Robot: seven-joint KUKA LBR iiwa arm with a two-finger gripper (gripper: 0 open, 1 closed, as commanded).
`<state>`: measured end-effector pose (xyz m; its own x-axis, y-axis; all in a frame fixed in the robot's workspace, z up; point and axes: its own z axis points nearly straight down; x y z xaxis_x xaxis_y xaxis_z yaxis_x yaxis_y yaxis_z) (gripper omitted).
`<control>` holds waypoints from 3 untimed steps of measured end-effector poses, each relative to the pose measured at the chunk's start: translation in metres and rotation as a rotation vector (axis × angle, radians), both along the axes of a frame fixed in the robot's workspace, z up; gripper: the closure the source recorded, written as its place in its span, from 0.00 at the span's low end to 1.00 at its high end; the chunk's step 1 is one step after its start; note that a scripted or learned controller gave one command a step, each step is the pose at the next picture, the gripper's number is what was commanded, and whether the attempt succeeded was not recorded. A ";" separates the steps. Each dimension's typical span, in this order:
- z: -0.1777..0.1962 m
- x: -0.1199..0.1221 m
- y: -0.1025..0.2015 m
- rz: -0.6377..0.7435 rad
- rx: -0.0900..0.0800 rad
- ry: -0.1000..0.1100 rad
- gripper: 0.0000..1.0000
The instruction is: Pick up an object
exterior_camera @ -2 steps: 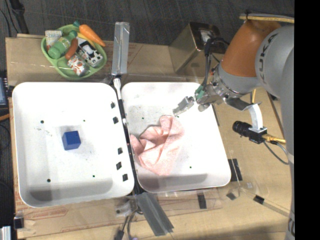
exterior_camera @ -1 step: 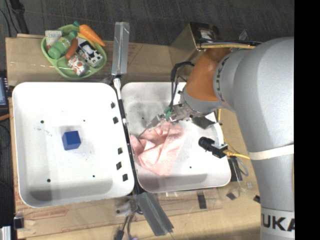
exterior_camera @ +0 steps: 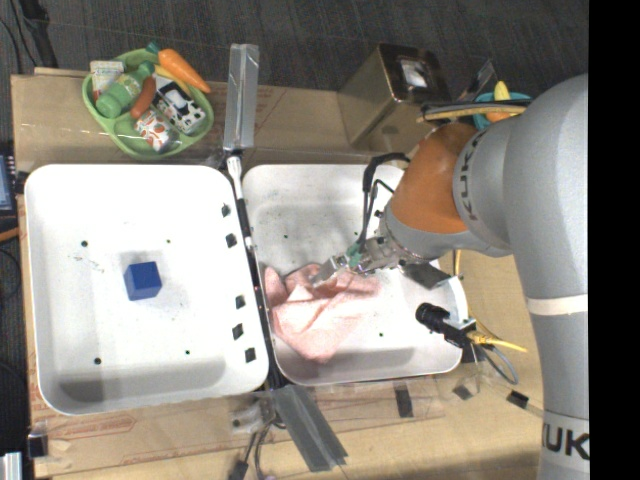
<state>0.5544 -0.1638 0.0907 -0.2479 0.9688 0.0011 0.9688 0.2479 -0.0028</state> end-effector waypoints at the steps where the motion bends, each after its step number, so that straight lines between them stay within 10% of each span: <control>1: 0.000 -0.016 0.008 0.006 0.000 0.000 0.00; 2: 0.007 -0.016 0.007 0.008 0.000 0.004 1.00; 3: 0.007 -0.016 0.007 0.009 0.000 0.003 0.00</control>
<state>0.5387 -0.1564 0.0977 -0.2562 0.9666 0.0019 0.9666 0.2562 -0.0062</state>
